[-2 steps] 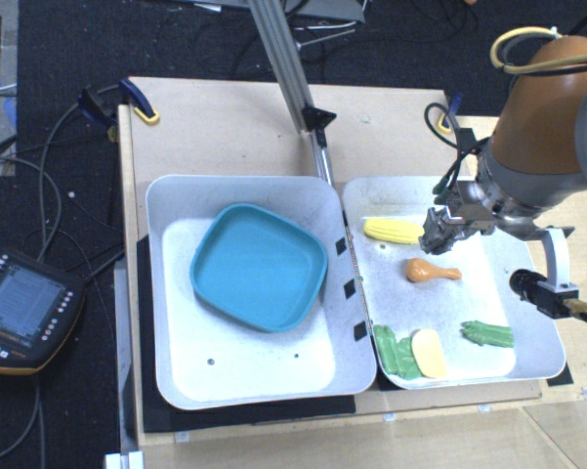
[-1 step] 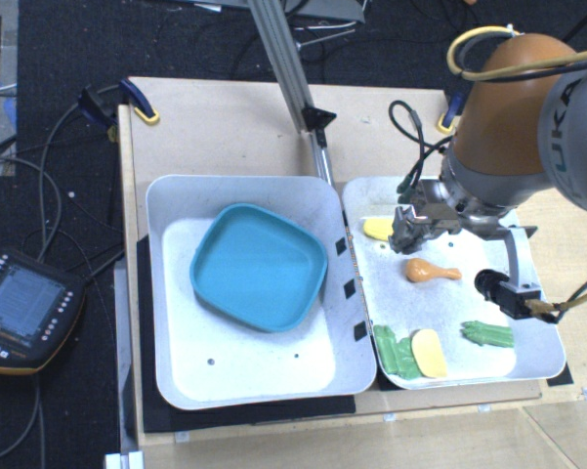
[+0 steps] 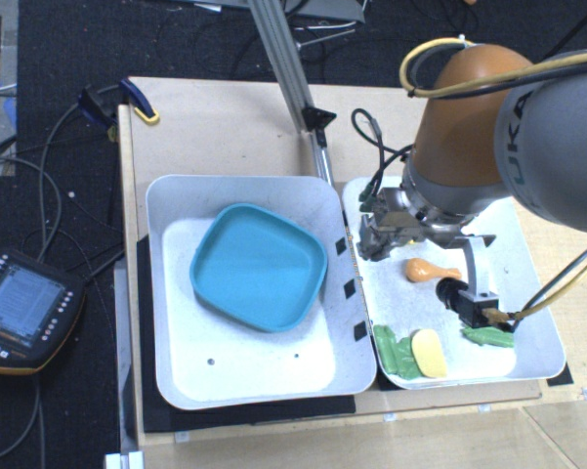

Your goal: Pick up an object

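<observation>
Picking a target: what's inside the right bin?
In the right bin: an orange piece, a yellow piece and green pieces. The arm covers its far part.

The grey arm (image 3: 557,135) reaches in from the right. Its orange-banded wrist (image 3: 469,115) points downward, the gripper (image 3: 379,234) held low.

Arm (image 3: 508,135) cut off right; right bin (image 3: 537,360) partly hidden.

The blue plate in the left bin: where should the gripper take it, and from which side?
Grip the blue plate by its raised rim, probably the right edge nearest the arm, near. It is a wide, shallow, rounded square lying flat in the left bin, likely too broad to span, so come from above with one finger inside the rim and one outside.
</observation>
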Available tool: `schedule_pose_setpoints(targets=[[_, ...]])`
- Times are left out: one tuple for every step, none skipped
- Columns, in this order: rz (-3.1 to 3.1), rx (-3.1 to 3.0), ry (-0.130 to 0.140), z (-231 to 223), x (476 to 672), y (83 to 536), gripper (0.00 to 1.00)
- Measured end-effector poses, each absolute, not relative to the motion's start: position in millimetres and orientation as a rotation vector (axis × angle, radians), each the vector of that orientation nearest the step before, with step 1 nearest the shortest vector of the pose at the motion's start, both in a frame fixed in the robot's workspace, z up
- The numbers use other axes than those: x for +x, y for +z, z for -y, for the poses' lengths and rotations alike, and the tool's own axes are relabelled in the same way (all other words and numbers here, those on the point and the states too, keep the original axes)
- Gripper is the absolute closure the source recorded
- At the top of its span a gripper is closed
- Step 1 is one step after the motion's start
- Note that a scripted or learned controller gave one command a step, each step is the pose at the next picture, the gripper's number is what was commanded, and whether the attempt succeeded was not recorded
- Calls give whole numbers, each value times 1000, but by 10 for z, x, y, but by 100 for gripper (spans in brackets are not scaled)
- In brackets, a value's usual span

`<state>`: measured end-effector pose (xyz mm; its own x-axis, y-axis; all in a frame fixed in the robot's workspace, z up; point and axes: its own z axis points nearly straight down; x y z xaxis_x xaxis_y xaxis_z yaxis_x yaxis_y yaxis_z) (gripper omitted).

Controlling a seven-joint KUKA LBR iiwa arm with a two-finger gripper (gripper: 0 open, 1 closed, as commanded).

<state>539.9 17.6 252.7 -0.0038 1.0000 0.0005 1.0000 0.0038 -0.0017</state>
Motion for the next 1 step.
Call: schedule_pose_setpoints(targets=[[2226, -2215, 0, -719, 5456, 2537, 100]])
